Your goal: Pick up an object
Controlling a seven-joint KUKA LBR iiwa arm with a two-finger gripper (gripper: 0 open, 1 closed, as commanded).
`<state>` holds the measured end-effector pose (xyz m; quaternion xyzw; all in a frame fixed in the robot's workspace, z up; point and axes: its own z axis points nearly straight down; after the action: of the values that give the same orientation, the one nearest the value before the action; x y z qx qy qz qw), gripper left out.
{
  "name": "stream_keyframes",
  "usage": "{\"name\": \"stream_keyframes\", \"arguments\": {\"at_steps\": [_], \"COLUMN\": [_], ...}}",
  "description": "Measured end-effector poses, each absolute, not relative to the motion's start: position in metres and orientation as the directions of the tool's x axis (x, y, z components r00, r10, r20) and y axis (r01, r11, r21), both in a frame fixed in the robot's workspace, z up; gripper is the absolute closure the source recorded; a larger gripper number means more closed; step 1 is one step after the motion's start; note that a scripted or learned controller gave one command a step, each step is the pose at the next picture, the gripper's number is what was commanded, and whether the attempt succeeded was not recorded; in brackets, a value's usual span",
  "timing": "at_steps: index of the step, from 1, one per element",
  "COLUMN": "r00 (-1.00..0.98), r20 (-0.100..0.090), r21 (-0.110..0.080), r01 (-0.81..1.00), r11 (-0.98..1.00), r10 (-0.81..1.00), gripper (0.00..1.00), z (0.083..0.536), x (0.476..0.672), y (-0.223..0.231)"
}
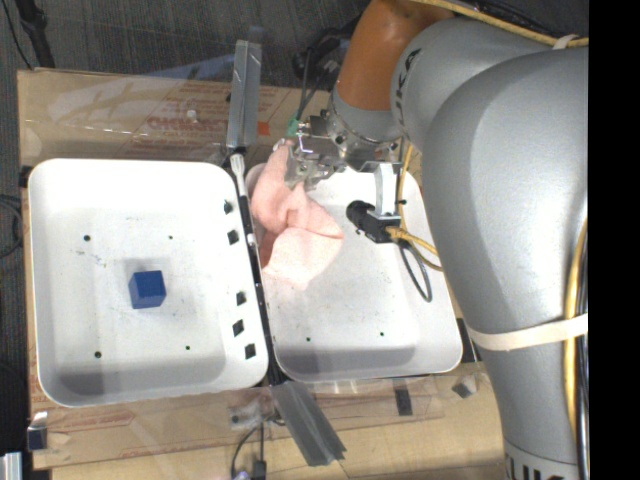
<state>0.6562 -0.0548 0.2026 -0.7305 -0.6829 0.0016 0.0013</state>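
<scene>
A pink cloth (292,230) lies crumpled in the right bin (370,343), bunched against its left wall at the far end. Its long axis runs roughly from the bin's far left corner toward the near middle, the wider, flatter end spreading toward the bin's centre and the narrower, gathered end rising at the far side.

The pincer (303,164) sits right over that gathered far end, its metal parts touching or just above the cloth's top edge. Whether it is open or closed, or has any cloth between its tips, I cannot tell, since the wrist hardware covers that spot. The grey arm (500,188) with its orange band (375,53) comes in from the right and covers much of the right bin's far side. A black cable fitting (368,220) hangs just beside the cloth, to its right.

In the left bin (60,258) a small blue cube (147,288) sits alone, well apart from the cloth. Both white bins rest on a brown counter (110,108), with dark grey floor (150,13) beyond it.
</scene>
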Motion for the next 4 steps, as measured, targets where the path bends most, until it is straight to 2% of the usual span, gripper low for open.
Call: {"name": "stream_keyframes", "arguments": {"at_steps": [1, 2, 3, 4], "r00": [0.096, 0.090, 0.082, 0.185], "r20": [-0.001, 0.000, -0.001, 0.000], "r21": [-0.004, -0.006, -0.004, -0.007], "r01": [0.995, 0.996, 0.997, 0.983], "r11": [-0.096, -0.090, -0.082, -0.185], "r10": [0.995, 0.996, 0.997, 0.983], "gripper": [1.00, 1.00, 1.00, 1.00], "z": [0.207, 0.195, 0.206, 0.191], "x": [0.656, 0.656, 0.656, 0.656], "y": [-0.068, -0.062, -0.073, -0.083]}}
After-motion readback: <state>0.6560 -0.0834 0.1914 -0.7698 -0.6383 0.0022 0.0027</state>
